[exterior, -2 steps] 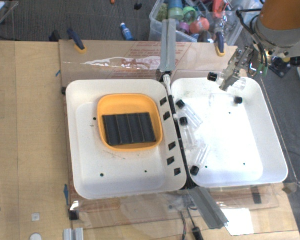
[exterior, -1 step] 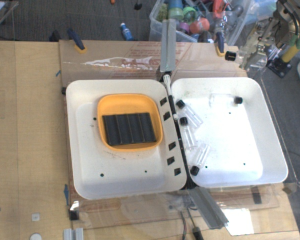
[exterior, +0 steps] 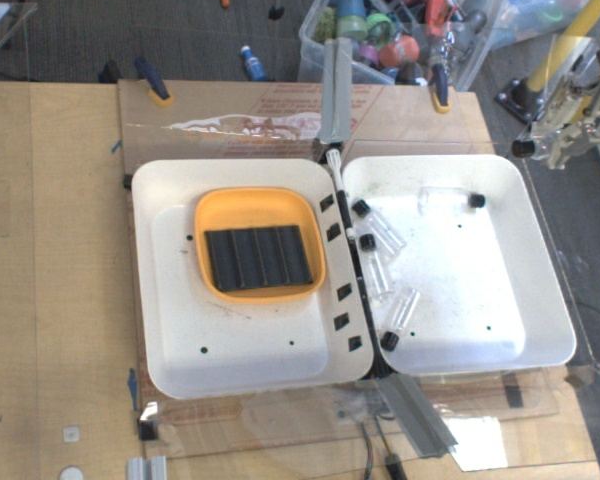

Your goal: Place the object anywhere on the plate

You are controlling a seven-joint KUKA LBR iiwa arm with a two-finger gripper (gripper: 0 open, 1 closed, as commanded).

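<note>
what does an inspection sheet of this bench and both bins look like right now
surface: wooden bench bearing a left bin and a right bin, side by side.
job's things: orange plate in the left bin with a black ridged block lying on it; several clear tubes with black caps lie scattered in the right bin near the divider.
clutter: clear tub of colourful toys beyond the bench; blue clamps at the far edge.
end effector: part of the arm at the far right; finger state cannot be told.
cables: black cable at the near edge.
surroundings: grey floor behind the bench.
</note>
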